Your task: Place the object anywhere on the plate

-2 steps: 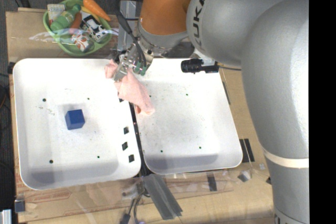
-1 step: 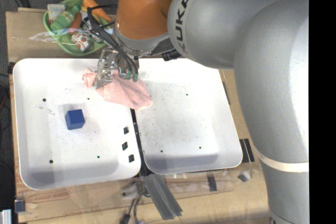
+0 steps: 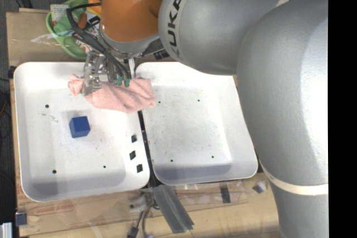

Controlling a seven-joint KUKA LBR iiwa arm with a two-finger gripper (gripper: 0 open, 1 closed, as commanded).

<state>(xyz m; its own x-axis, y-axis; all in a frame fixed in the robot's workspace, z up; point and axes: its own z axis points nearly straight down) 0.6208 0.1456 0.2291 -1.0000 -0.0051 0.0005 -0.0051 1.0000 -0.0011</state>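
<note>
Pink cloth (image 3: 124, 95) is what we see bunched at the far edge of the left bin (image 3: 33, 120), spilling slightly over the seam toward the right bin (image 3: 223, 120). Our gripper (image 3: 106, 76) sits directly on the cloth's upper left part, hanging from the grey arm (image 3: 268, 53) with its orange band (image 3: 128, 5). We cannot tell how its fingers stand, nor whether any cloth lies between them. We see a blue cube (image 3: 80, 126) well apart in the left bin, nearer the camera. Beyond the bins, a green bowl-like item (image 3: 67, 30) rests on the surface.
</note>
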